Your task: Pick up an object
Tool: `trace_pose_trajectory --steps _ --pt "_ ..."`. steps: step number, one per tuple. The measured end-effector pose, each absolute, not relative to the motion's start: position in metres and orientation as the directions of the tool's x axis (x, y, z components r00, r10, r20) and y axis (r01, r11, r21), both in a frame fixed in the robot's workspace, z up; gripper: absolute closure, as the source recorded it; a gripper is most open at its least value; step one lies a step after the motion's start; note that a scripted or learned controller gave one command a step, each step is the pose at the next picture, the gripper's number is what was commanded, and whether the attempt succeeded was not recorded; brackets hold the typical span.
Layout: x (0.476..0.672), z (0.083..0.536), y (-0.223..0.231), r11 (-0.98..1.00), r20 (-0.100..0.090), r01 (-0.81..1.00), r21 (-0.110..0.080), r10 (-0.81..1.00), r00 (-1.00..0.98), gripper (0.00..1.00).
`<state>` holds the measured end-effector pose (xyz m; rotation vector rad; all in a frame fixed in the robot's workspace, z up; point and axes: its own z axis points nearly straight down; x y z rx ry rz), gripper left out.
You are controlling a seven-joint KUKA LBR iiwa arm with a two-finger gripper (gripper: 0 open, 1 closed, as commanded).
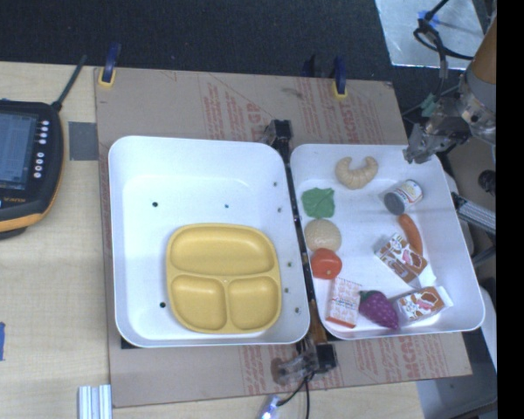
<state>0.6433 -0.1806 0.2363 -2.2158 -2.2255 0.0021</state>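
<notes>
White shallow plastic bin on right (461, 260) seen crowded: tan croissant-shaped toy (356, 171), green leafy toy (318, 202), beige round toy (322, 234), red tomato-like toy (326, 264), orange carrot-like toy (410, 233), small grey can (402, 196), purple grape-like toy (378, 308), printed packets. Yellow divided plastic tray (224, 278) lies in left bin (140, 168). Gripper (419, 151) pictured at right bin's upper right corner, nothing held; finger spread cannot be told. Can judged nearest target: straight descent advised, neighbours kept clear.

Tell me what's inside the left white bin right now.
The left white bin holds one thing: a yellow plastic divided tray, lying flat toward its front right, with nothing in its three compartments. The bin floor under the tray is covered, so anything beneath it cannot be seen.
</notes>
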Motion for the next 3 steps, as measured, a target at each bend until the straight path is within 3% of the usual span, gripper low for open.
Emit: trace_pose_trajectory --steps 1,2,3 --pt "0.574 0.155 -0.212 0.004 0.000 1.000 -0.005 1.000 -0.004 1.00" --pt "0.638 0.146 -0.181 0.005 0.000 1.000 -0.002 1.000 -0.005 1.00" --pt "0.650 0.177 -0.174 0.004 0.000 1.000 -0.001 1.000 -0.004 1.00"
